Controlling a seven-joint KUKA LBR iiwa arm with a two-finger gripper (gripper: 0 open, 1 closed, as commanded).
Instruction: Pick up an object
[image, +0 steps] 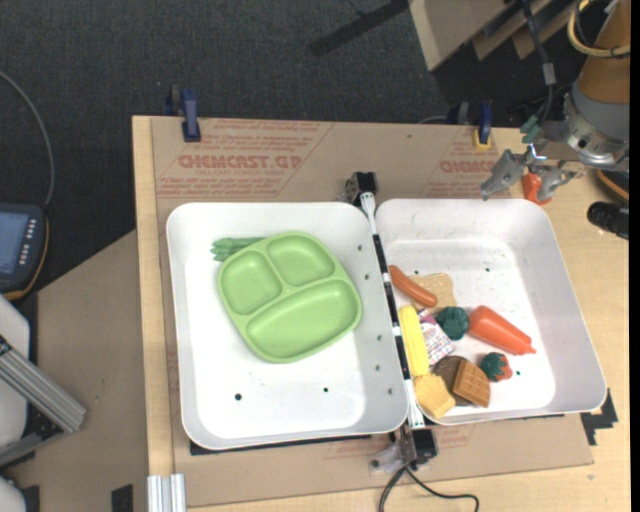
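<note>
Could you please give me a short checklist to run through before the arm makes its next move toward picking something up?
1. Objects available in the right bin: ok, carrot, hot dog, corn and more.
2. Claw clear of the bins: ok, beyond the right bin's far edge.
3. Claw holding nothing: cannot tell.
4. Carrot free to grasp: ok, lies on top.
5. Green plate out of the way: ok, in the left bin.

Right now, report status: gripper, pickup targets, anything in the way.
Gripper up over the right bin's far rim, carrying nothing. Toy food heaped in that bin, carrot on top. Green plate in left bin.
</note>
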